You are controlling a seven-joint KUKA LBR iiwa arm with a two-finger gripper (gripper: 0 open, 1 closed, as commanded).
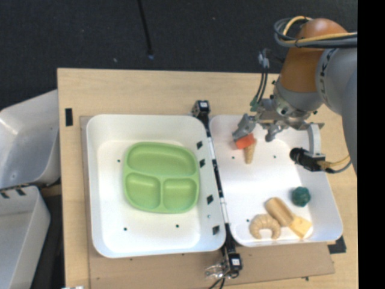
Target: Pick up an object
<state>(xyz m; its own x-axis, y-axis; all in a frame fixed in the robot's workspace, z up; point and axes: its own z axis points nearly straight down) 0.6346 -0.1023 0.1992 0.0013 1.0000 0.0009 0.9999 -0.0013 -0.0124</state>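
The arm (313, 59) enters from the right and is cut off by the frame edge; its orange band and wrist cover part of the far rim of the right bin (319, 236). The claw (258, 130) sits above the far left area of that bin, its two grey fingers spread apart with nothing visible between them. Just below the left finger (245, 125) lies a small carrot-like piece (246, 146), orange-red at the top and tan at the tip; whether the finger touches it cannot be determined. A black fitting with a cable (308, 159) hangs near the right wall. Four more items rest in the right bin: one dark green lump (301, 195), one tan cylinder (279, 210), one curled pale pastry shape (264, 226) and one yellow block (301, 226), the last three clustered at the near edge. The left bin (102, 233) holds one green divided plate (161, 176) with three compartments. Both bins sit side by side on the wooden bench (132, 89).
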